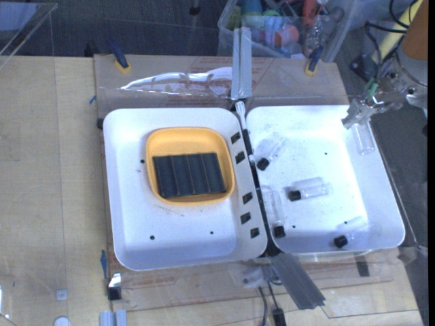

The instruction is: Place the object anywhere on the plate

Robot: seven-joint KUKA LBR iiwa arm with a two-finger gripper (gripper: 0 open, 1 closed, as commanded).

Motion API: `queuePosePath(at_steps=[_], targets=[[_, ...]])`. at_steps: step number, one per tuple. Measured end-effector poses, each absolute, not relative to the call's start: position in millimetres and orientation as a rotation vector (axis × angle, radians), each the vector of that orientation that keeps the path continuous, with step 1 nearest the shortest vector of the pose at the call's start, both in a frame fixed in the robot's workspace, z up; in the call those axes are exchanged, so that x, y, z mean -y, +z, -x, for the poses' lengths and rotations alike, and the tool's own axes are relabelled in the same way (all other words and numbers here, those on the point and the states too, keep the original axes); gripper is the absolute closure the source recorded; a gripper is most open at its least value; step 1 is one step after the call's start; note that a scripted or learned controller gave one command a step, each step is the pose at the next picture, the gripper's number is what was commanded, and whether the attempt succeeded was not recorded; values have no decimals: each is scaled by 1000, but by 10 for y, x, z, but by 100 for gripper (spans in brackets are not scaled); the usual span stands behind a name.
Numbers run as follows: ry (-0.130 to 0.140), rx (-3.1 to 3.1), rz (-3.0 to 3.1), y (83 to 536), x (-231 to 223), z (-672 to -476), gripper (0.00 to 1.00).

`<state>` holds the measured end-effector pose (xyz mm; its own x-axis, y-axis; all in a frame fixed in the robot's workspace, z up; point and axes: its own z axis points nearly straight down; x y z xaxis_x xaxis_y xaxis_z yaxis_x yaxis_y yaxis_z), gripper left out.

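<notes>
A yellow plate (pixel 158 148) sits in the left bin (pixel 129 216), and a dark ribbed rectangular block (pixel 189 175) lies flat on it. Several clear vials with black caps lie in the right bin (pixel 380 202): one near the divider (pixel 270 148), one in the middle (pixel 309 189), one at the lower left (pixel 275 212). My gripper (pixel 357 112) hovers over the right bin's far right corner. Just below it is another clear vial (pixel 363 140), standing roughly upright in the picture. Whether the gripper has hold of this vial is unclear.
A raised divider with black clips (pixel 243 175) separates the two bins. A further capped vial (pixel 348 235) lies by the right bin's near rim. A clear tub of colourful items (pixel 285 12) stands behind the bins. Cables hang at the far right beside the arm (pixel 414 39).
</notes>
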<state>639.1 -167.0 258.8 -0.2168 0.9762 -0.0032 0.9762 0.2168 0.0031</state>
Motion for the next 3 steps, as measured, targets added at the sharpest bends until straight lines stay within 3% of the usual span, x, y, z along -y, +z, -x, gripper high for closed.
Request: queuePosePath(at_steps=[1,2,3], targets=[[0,-2723,-1566,2119,1494,-6676,100],[3,-2890,-1212,2441,1326,-6682,100],[2,-3002,-896,3306,1544,-6595,100]])
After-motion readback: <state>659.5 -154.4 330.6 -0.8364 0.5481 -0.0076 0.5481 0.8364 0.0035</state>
